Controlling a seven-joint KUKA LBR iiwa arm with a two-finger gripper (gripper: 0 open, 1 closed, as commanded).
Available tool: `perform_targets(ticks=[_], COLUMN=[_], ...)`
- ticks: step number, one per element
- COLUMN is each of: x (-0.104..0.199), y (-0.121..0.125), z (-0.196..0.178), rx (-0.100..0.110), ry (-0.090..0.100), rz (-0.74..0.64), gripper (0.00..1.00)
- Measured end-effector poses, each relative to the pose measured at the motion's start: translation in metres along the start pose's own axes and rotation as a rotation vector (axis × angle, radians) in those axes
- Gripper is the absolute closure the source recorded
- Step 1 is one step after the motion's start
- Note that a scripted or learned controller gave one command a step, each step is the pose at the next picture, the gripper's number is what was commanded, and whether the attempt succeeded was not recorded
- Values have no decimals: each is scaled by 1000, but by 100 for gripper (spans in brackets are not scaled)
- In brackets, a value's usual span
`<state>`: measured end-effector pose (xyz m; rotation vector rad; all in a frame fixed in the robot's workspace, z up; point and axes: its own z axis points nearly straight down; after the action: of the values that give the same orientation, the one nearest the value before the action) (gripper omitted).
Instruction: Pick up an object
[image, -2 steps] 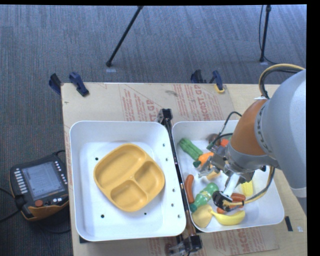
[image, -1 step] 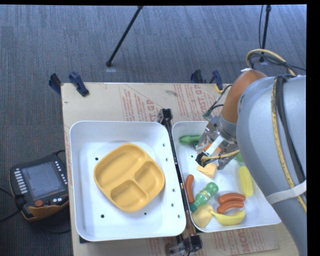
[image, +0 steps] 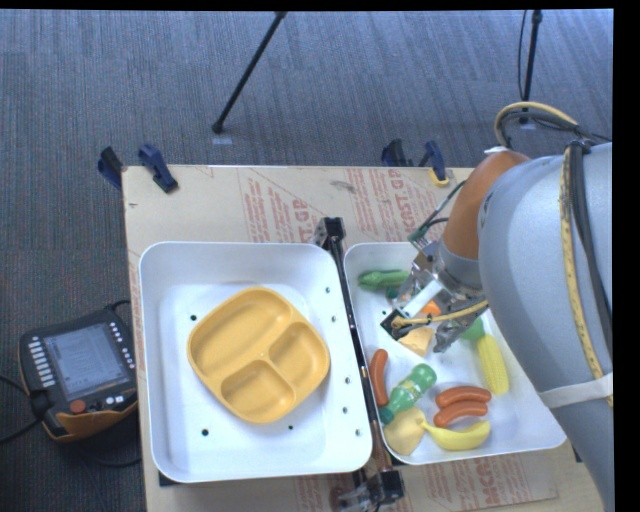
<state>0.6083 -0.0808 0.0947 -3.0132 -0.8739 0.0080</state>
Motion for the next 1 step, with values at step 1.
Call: perform_targets(ticks=[1], x=[-44], y=[-27], z=[8], rx=[1], ry=[1], rz=[44], gripper=[0])
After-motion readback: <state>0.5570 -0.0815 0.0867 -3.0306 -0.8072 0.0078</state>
